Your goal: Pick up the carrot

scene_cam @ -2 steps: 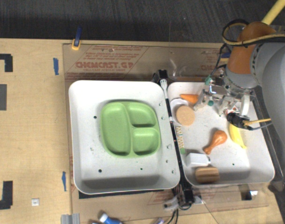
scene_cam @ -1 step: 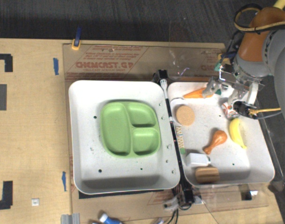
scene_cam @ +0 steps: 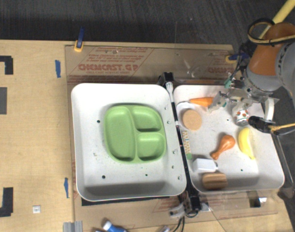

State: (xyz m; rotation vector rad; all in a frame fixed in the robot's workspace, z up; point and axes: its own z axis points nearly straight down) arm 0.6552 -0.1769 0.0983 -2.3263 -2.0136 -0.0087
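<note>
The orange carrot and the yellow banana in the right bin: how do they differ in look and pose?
The orange carrot is tapered and lies crosswise near the right white bin's far wall; the yellow banana is curved and lies lengthwise by the right side. The carrot lies beside the gripper; the banana lies apart from it. Both rest flat on the bin floor.

Your carrot (scene_cam: pixel 201 101) is crowded: round biscuit (scene_cam: pixel 191 120) just beside, bin wall (scene_cam: pixel 179 96) close behind; bin's middle (scene_cam: pixel 210 129) lies open.
</note>
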